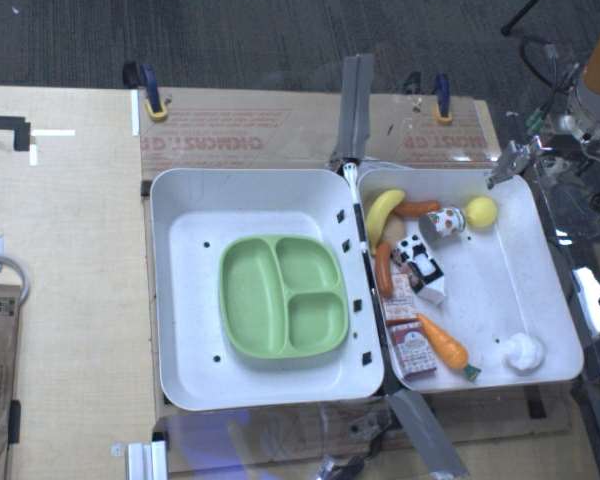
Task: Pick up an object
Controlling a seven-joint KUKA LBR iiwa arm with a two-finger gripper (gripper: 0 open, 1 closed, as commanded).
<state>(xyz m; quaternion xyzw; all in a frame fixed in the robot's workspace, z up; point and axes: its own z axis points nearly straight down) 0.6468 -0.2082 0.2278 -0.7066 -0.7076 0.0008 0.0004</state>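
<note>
At the right bin's (540, 268) far corner, the tool (510, 163).

The robot arm (590, 88) shows at about two o'clock in the view, near the far right corner of the right bin. Its top part looks tan or orange, with a pale grey part just below. Under that come grey and silver metal pieces that look shiny in spots. Thin black cables loop around them, and one dark thin line runs up toward one o'clock. The gripper (510, 163) is small and made of silver-grey metal, with pointy bits sticking out toward nine o'clock. It is too small and blurry to see more.
</note>
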